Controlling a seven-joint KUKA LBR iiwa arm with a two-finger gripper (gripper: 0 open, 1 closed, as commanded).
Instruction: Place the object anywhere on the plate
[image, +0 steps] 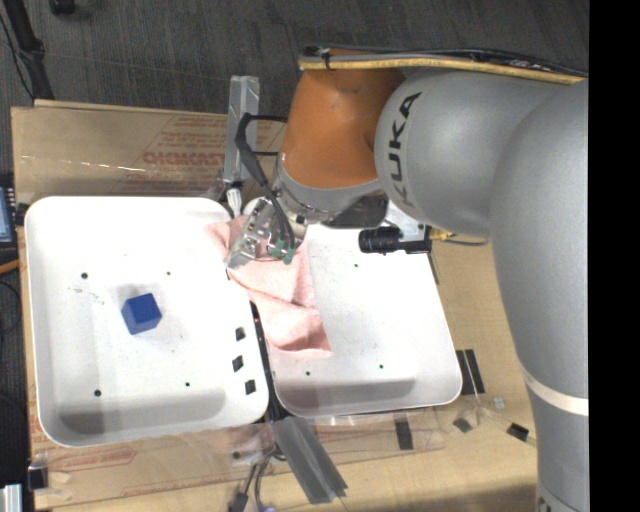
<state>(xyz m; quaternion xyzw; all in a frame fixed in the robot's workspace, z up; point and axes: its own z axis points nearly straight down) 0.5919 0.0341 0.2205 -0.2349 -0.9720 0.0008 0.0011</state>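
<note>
Cardboard-topped counter (90, 140) carries two shallow white bins side by side. Left bin (60, 300): a small blue cube (142, 312) sits alone on the floor, left of centre, well apart from every wall and from the arm. Small dark dots are scattered over the floor of this bin, and three short black tabs run down its right wall. At the seam between the bins, a pink cloth (290, 305) drapes over the shared rim; most of it lies in the right bin along the left wall, and its upper part bunches up at the top of the seam. End effector (262, 238) sits right on that bunched upper part, metal fingers tilted down and to the left, touching or buried in the fabric; whether they are spread or pinched on the cloth cannot be told from this slant. Right bin (390, 330): white floor to the right of the cloth. Grey arm (470, 140) with its orange band (330, 120) comes in from the right and covers the top of that bin. Black tape strips mark the counter below the bins.
</note>
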